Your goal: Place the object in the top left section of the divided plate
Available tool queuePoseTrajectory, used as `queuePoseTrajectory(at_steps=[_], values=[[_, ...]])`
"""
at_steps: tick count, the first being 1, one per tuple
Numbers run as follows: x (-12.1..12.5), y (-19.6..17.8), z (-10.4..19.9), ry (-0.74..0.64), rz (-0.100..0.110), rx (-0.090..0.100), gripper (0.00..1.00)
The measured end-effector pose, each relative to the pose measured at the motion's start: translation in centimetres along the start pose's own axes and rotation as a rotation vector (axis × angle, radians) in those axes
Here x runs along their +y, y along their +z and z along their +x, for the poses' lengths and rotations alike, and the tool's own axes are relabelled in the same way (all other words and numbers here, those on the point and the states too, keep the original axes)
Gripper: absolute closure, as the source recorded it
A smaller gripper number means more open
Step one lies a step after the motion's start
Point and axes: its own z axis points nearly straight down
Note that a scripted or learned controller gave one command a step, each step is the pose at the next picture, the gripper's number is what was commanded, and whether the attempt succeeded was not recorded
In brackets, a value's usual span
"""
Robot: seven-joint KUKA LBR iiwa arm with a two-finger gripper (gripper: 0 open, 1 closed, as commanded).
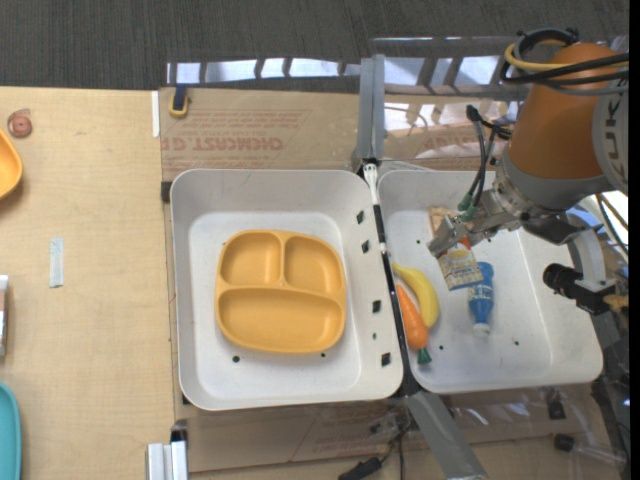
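Over the right bin (560, 368), the end effector (452, 238) hung low above a small labelled packet (460, 266); whether it gripped anything could not be told. Just beside the packet lay a blue tube (481, 306), and further left, along the bin's left wall, a banana (421, 291) and a carrot (412, 321) lay side by side. The packet looked light, flat and probably slippery, best pinched across its narrow edges. Well apart, the left bin (200, 368) held an orange divided plate (282, 291), its top left section (250, 258) bare.
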Motion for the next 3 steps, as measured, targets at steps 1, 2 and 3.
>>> queuePoseTrajectory(at_steps=[1, 2, 3], values=[[3.0, -0.7, 11.1, 0.176, 0.002, -0.001, 1.0], [10.3, -4.8, 12.2, 0.169, 0.002, -0.002, 1.0], [12.1, -5.2, 20.0, 0.095, 0.002, -0.002, 1.0]])
